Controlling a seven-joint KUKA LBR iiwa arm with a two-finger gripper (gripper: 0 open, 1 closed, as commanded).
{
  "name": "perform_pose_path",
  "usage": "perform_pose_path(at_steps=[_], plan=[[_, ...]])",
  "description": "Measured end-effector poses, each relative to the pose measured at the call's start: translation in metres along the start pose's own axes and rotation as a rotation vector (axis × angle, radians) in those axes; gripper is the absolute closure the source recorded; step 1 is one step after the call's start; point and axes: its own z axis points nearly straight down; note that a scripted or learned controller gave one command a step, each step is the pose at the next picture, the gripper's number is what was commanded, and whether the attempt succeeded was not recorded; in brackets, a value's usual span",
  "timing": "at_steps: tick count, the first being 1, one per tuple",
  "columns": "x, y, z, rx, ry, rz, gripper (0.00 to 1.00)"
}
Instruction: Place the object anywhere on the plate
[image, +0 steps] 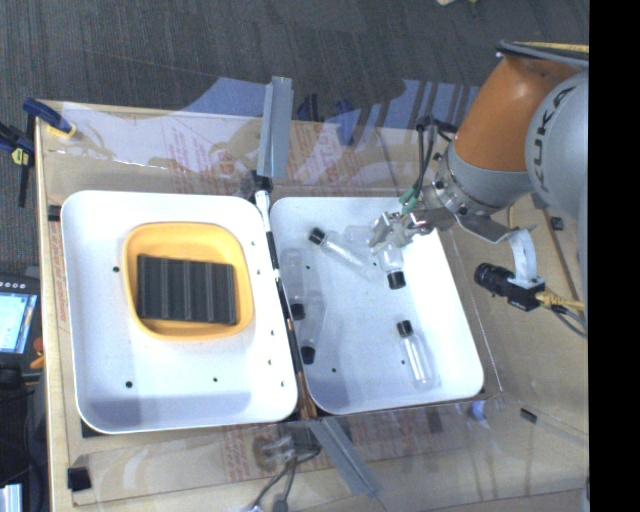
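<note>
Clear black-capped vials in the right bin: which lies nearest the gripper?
The clear black-capped vial directly below the gripper, cap toward the bin's near side; the others lie farther off.

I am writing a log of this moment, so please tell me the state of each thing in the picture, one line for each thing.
Gripper: low over the right bin's far part, beside a vial; fingers unclear.
Yellow plate: in the left bin, bearing a dark ridged block.
Dark ridged block: flat on the plate.
Vial with black cap: lying in the right bin, untouched.
Vial near the gripper: lying flat.
Right bin: holds several clear vials.
</note>
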Motion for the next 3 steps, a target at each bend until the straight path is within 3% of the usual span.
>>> perform_pose_path(at_steps=[1, 2, 3], plan=[[0.084, 0.026, 0.062, 0.004, 0.001, -0.245, 1.00], [0.139, 0.070, 0.071, 0.000, -0.001, -0.468, 1.00], [0.138, 0.070, 0.071, 0.000, -0.002, -0.468, 0.00]])
